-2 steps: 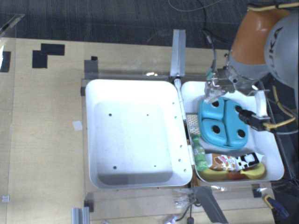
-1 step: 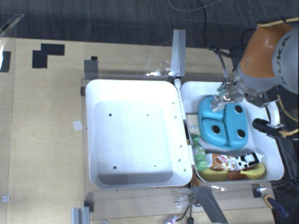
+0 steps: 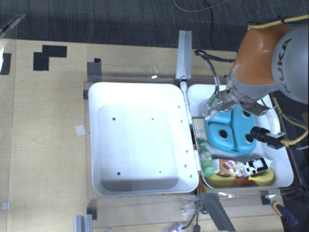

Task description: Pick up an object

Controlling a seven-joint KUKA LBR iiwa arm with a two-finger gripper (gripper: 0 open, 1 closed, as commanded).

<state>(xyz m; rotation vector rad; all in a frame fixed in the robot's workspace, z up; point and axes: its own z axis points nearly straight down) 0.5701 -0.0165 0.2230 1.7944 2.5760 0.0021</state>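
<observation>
Metalwork of the gripper (image 3: 218,105) hung low over the right bin (image 3: 286,175), right of centre in the frame, its tip at the upper left edge of a blue plastic piece (image 3: 231,131) — and whether anything was grasped, I could not tell from up here. That blue piece, a moulded shape with dark holes, lay in the middle of the bin, partly under the wrist. Above it loomed the arm (image 3: 270,57), orange band and grey shell, coming in from the right edge.

Labels, then: a colourful packet (image 3: 241,168) with black and white patches sat toward the bin's lower edge, print too small to read. Below it, a yellow banana-like item (image 3: 246,180) lay along the bottom wall. A green object (image 3: 206,159) ran down the bin's left wall, with a small speckled piece (image 3: 198,126) just above it.

The left bin (image 3: 140,139) sat beside it, wall to wall, in the frame's centre.
</observation>
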